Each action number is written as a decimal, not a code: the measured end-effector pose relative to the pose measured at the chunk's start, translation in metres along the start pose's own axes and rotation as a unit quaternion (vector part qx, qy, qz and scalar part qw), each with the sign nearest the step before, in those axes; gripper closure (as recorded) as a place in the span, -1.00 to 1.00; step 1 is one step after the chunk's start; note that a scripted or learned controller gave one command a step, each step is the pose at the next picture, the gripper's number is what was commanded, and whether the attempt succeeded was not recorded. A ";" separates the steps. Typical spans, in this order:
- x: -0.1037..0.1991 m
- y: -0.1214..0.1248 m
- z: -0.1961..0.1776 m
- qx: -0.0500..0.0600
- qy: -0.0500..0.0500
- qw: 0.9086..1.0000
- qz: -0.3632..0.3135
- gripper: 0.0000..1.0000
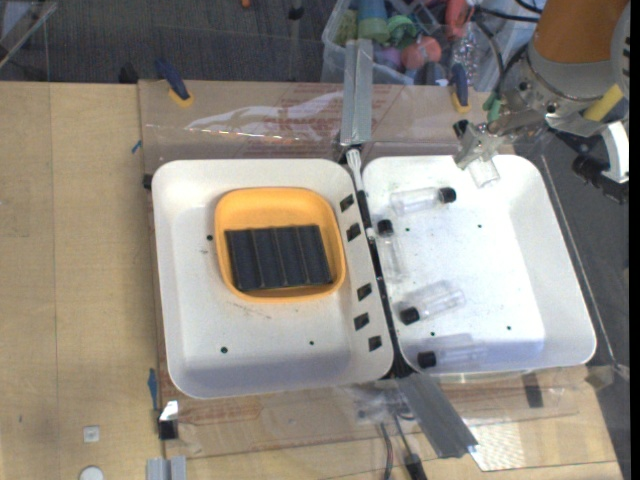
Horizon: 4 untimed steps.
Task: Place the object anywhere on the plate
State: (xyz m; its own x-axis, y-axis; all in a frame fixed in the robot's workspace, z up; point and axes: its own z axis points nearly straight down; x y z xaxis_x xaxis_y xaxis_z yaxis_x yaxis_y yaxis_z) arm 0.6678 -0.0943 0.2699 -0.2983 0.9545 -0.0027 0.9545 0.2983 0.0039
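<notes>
Pincer [487,148] hung over right bin's [560,268] far edge, seemingly gripping a clear vial [484,171], grip unclear | plate [280,208] sat in left bin [190,268], holding a dark block [279,258] | advice: carry left, lower, release over plate.

We look down from one fixed camera set above the bench [70,268], tilted so the far edge sits at the top of the frame and the near edge at the bottom. We stand far enough back to take in both white bins whole: the left bin [180,318] and the right bin [545,298], side by side across the middle. Beyond the bench we see floor and a box of clutter [410,18]. The arm [580,28] enters at our upper right.
</notes>
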 end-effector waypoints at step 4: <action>0.004 0.000 -0.060 -0.002 -0.001 0.954 -0.300 1.00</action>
State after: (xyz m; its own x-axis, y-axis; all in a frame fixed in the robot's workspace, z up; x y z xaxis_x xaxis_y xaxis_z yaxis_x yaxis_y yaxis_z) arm 0.6663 -0.0902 0.3302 -0.7914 0.6113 -0.0066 0.6113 0.7914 0.0043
